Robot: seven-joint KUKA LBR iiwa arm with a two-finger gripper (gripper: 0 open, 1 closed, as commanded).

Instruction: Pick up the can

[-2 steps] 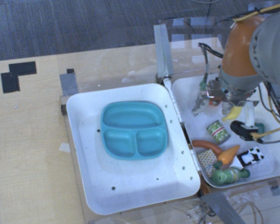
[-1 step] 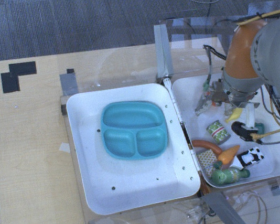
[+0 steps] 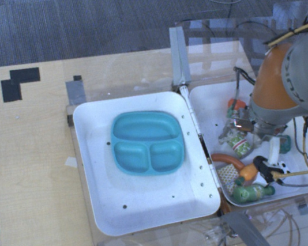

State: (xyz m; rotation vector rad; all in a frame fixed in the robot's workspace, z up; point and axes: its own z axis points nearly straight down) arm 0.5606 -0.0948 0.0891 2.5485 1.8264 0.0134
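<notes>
**Desk:** Camera view first; where is the can?

**Me:** I see one can [image 3: 241, 146], small, with a green, white and red label, in the right bin [image 3: 208, 97]; it sits mid-bin among clutter, tilted, I think. The gripper [image 3: 235, 127] is just above it, touching or nearly so; I cannot tell how far open the gripper is, nor whether it has hold of anything.

**Desk:** How will it handle?

**Me:** My guess is light and stiff; smooth sides, so slippery, and thin enough to dent under a hard squeeze. I would take it across the round body at mid-height, not by the rims.

**Desk:** Count for me.

**Me:** One arm [image 3: 286, 77]; two bins; the left bin [image 3: 110, 205] holds one blue plate [image 3: 147, 142] with three compartments. Around the can: one reddish sausage-shaped piece [image 3: 225, 158], one orange piece [image 3: 247, 173], one green piece [image 3: 250, 192], one teal piece [image 3: 285, 143] and one small orange-red piece [image 3: 234, 103]; all are near, so a neighbour could get caught in the grasp.
</notes>
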